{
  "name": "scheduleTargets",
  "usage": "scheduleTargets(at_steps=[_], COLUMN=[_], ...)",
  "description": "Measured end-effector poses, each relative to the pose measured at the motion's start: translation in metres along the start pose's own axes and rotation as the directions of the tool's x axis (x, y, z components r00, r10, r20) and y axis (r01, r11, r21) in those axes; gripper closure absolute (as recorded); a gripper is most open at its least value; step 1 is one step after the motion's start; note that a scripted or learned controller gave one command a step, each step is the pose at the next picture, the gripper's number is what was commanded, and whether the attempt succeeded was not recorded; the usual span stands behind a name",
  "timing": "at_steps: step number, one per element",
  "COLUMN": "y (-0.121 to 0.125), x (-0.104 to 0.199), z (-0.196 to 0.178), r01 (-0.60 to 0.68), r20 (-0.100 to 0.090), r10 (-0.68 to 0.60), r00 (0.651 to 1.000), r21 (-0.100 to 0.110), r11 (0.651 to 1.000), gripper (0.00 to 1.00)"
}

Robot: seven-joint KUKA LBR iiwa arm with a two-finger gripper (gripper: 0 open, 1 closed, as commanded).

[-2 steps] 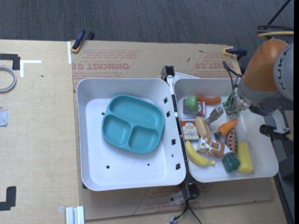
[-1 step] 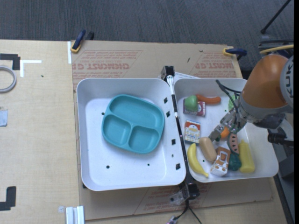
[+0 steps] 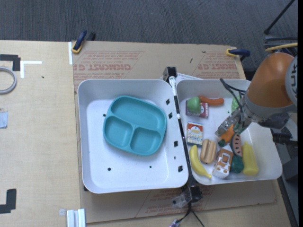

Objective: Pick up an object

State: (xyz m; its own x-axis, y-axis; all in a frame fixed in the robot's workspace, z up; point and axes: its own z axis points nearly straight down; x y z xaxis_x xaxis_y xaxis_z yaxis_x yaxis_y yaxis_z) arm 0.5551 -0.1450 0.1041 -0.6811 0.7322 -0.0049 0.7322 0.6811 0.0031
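My gripper [image 3: 229, 128] hangs low in the right bin [image 3: 265, 174], below the orange band of the arm [image 3: 270, 82]. An orange carrot-like piece [image 3: 227, 135] lies right at its tip; whether it is gripped cannot be made out. Around it lie several toy foods: a green apple [image 3: 193, 103], a red sausage [image 3: 211, 100], a small printed box [image 3: 194, 132], a tan bun [image 3: 208, 151], a banana [image 3: 198, 162], a small carton [image 3: 223, 163], a watermelon slice [image 3: 236, 145] and a yellow piece [image 3: 249, 159].
The left bin [image 3: 94, 174] holds a teal divided plate [image 3: 135, 126]. Black clips [image 3: 170, 73] join the bins along the middle wall. Cardboard [image 3: 109, 63] lies under both bins, and a blue clamp [image 3: 79, 40] sits at its far left corner.
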Motion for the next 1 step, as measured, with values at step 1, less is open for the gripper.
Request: scheduleTargets(at_steps=[1], y=[0.0400], x=[0.0317], z=[-0.1159], r01=[0.432], r20=[0.000], r10=[-0.432], r00=[0.902], r21=[-0.001], r11=[0.902], gripper=[1.00])
